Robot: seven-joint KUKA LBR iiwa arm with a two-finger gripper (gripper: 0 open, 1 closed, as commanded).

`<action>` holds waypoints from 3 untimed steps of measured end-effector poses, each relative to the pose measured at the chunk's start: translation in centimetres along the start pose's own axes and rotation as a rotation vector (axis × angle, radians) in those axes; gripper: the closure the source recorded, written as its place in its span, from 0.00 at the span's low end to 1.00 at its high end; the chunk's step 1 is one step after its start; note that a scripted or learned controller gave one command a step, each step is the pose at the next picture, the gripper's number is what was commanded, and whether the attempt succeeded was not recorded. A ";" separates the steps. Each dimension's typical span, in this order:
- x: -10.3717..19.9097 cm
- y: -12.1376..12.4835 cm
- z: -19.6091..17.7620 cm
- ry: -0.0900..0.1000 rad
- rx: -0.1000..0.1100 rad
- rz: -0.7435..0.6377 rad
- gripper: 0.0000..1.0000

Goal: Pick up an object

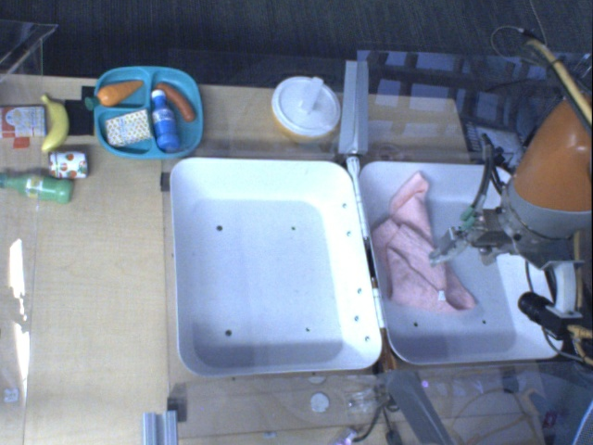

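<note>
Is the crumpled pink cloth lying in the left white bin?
No, the crumpled pink cloth lies in the right white bin, under the robot's hand.

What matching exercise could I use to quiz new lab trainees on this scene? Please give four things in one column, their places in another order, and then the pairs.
Things:
1. Crumpled pink cloth
2. Yellow banana
3. Round white-lidded yellow container
4. Blue bottle

Places:
A. In the divided teal plastic tray
B. On the bench behind the left white bin
C. In the right white bin
D. Near the bench's far left edge

Pairs: 1-C, 2-D, 3-B, 4-A
</note>
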State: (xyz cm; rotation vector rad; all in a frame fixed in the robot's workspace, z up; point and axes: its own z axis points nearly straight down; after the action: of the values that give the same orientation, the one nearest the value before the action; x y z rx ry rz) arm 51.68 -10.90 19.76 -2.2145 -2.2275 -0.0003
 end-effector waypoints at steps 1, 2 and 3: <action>-0.7 0.6 10.0 -0.002 -0.012 -0.021 0.00; 1.1 2.7 10.5 -0.006 -0.019 -0.161 0.00; -0.8 2.4 10.5 -0.003 -0.019 -0.172 0.00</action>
State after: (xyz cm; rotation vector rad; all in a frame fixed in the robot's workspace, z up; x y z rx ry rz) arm 54.08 -11.66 9.22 -2.0246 -2.4214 -0.0187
